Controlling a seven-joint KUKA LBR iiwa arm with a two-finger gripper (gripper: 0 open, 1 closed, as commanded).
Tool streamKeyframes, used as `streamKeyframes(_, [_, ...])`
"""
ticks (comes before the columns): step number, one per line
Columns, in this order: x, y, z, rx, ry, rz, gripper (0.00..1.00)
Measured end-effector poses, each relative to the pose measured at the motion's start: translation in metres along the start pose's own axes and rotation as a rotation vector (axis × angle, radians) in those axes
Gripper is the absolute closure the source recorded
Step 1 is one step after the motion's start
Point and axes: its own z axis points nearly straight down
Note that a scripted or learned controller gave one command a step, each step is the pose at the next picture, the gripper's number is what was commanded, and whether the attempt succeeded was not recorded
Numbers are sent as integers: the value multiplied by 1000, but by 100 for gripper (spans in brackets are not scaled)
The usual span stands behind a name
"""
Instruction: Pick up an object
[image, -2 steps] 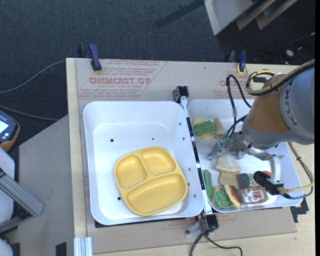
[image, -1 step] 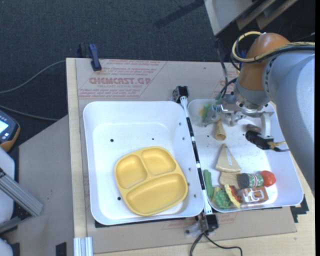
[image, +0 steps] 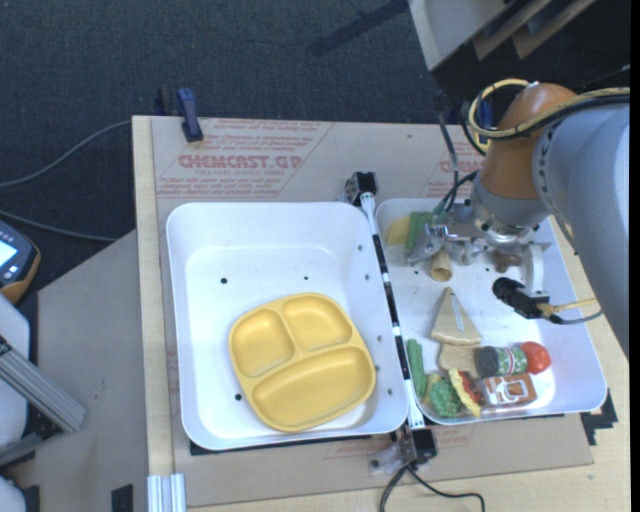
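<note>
Brown cardboard with red printed lettering covers the surface (image: 250, 160), and two shallow white plastic bins sit on it side by side. A blue clip (image: 188, 113) grips the cardboard's far left edge. Inside the left white bin (image: 190, 300) lies a yellow plastic plate with three compartments (image: 302, 361), resting toward the near side, slightly turned.

Between the bins runs a thin black rod (image: 385, 290). The right white bin (image: 585, 375) holds a scatter of toy food. At its far left corner are a yellow piece and a green piece (image: 408, 229), touching. A small tan cylinder (image: 441, 266) lies just below the tool. A tan wedge like a sandwich slice (image: 456, 322) sits mid-bin. Along the near side are a green stick (image: 414, 358), a leafy green piece (image: 443, 398), a bottle with a red and white label (image: 508, 361), and a red rounded piece (image: 536, 355).

The grey arm with its orange band (image: 520, 140) reaches down over the far end of the right bin. Its tool (image: 470, 240) hangs low among the objects; whether it is apart or together cannot be told.
</note>
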Motion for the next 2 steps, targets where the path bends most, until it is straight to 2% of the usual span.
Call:
streamKeyframes(1, [0,2,-11,-4,-1,-2,100])
streamKeyframes(2, [72,-46,-106,-9,2,-9,100])
